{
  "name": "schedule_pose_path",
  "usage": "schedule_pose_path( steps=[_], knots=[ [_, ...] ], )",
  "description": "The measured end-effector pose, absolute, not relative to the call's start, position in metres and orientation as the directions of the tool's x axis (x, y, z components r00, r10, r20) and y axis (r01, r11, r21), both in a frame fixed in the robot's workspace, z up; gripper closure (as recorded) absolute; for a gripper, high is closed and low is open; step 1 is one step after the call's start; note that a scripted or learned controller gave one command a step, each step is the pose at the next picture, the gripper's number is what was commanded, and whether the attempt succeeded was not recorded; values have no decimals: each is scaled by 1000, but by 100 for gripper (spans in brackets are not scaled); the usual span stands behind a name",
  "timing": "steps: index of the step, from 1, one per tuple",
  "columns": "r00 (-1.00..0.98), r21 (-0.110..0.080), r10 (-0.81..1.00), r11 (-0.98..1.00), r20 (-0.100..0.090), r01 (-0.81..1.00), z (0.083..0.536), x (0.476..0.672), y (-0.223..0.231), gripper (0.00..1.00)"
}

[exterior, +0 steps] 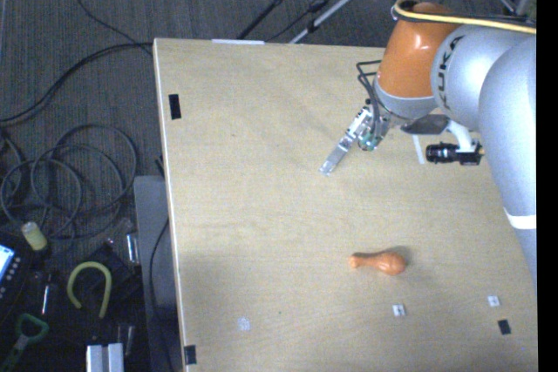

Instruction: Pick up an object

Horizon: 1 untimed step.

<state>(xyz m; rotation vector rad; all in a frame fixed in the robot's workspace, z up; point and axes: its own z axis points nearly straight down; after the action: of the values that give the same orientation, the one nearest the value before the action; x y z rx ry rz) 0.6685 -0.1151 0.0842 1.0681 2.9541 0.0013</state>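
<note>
Nearest us, an orange pear-shaped toy lies untouched on the worktop. Our pincer hovers farther off, carrying nothing; we cannot tell its spread. The pick remains undone.

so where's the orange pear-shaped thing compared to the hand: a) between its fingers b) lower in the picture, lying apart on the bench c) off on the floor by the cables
b, the orange pear-shaped thing lies on the tan bench well below the hand in the picture, with bare surface between them.
</note>
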Motion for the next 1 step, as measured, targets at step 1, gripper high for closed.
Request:
schedule_pose_path(
  steps=[1],
  knots=[
    [-534, 1, 846, 534, 0, 846, 118, 654, -137, 0]
  ],
)
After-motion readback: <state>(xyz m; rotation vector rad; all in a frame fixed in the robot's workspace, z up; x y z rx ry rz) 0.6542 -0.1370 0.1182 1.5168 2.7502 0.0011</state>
